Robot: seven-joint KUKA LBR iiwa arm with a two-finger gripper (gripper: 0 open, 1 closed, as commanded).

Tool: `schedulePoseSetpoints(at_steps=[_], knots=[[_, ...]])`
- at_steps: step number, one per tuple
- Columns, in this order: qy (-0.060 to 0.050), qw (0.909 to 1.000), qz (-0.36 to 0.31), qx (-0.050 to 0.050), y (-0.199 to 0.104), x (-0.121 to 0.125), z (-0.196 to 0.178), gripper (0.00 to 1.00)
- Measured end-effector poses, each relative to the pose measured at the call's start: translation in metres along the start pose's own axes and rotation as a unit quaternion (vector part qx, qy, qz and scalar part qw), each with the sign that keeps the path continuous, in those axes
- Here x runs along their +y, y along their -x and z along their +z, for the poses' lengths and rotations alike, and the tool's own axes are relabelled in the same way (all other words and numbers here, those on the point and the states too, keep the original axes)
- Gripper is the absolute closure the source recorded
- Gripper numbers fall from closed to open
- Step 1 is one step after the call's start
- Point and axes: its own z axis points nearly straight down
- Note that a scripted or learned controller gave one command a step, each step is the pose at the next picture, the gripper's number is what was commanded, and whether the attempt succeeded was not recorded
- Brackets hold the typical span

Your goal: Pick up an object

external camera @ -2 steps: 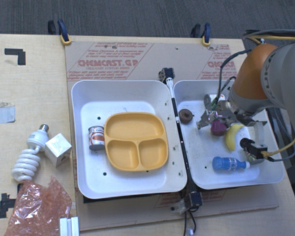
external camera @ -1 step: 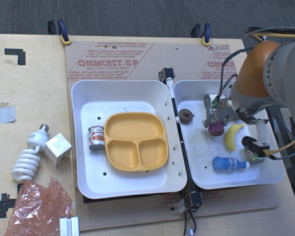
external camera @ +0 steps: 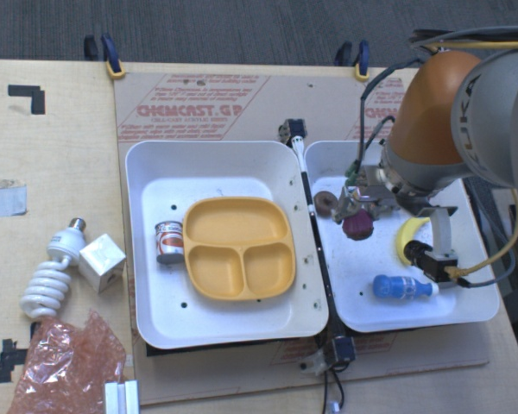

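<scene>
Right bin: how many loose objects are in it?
3 visible: a dark purple object near the gripper, a yellow object mid-bin, a blue bottle at the front. The arm may hide more.

You can't see the pincer's [external camera: 356,207] tips clearly — too small; the grey arm [external camera: 492,84] hides part of the yellow curved object [external camera: 407,235].

One fixed camera looks down at a slant from above the tabletop [external camera: 60,145], near enough to take in both white bins [external camera: 147,317]; the arm [external camera: 466,119] enters from three o'clock.
</scene>
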Motion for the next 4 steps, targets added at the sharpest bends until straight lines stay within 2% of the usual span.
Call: schedulePoseSetpoints(at_steps=[1,2,3,4], knots=[[-0.001,1.0000,0.001,0.000,0.009,-0.075,0.000,1.00],[0.000,1.0000,0.001,0.000,0.060,-0.074,-0.024,1.00],[0.000,1.0000,0.000,0.000,0.020,-0.058,-0.045,1.00],[0.001,1.0000,-0.001,-0.001,0.020,-0.057,-0.055,1.00]])
